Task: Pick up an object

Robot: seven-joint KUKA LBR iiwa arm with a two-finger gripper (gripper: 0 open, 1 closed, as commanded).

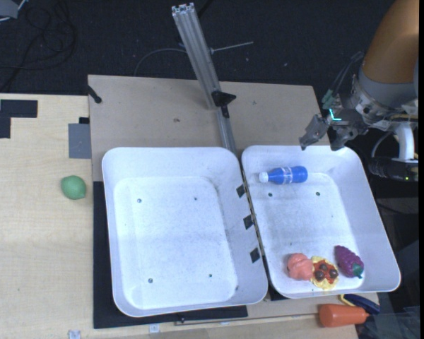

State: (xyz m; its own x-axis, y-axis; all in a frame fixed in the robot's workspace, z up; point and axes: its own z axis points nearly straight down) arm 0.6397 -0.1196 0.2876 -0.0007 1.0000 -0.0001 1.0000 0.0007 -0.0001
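**Gripper poised over the right bin's far edge, nothing in its fingers**

I'm taking the blue bottle [284,176] as my landmark; it lies on its side, white cap toward the left bin, near the far wall of the right bin [371,210]. From here I see the gripper [324,137] up and to the right of that bottle, just past the bin's far rim, clear of the bottle and not touching it. Its two dark fingers [311,134] stand spread apart, and I see nothing between them. The grey arm [381,83] with its orange band comes in behind it, further right of the bottle.

Well toward me from the bottle, along the near wall of the same bin, sit three pieces in a row: a pink toy [299,266], a yellow piece with dark spots [324,273] touching it, and a purple grape bunch [348,260] just beside that. Beyond the near rim, an orange carrot [341,315] lies on the bench.

Left of the bottle is the left bin [120,168], and far left of that a green ball [74,187] rests on the pale wood. A slanted metal rail [201,55] rises behind the bottle, between the bins.
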